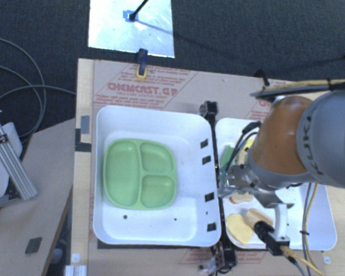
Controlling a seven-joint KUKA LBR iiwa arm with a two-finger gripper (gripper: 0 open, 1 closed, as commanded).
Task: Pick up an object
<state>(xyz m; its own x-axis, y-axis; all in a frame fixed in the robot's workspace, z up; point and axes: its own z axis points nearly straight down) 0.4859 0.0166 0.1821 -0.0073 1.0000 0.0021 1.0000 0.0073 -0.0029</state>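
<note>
Food-shaped toy pieces, pale yellow and tan (246, 223), lie at the near end of the right white shallow bin (325, 228), and you have lifted none of them as far as you can see. Just above them the two-finger gripper (239, 189) sits low beneath the grey arm with its orange band (284, 142); you cannot tell how its jaws stand. Farther left, the green divided plastic tray (139, 173) rests in the left white bin (156, 121). The grasp and lift look undone.
</note>
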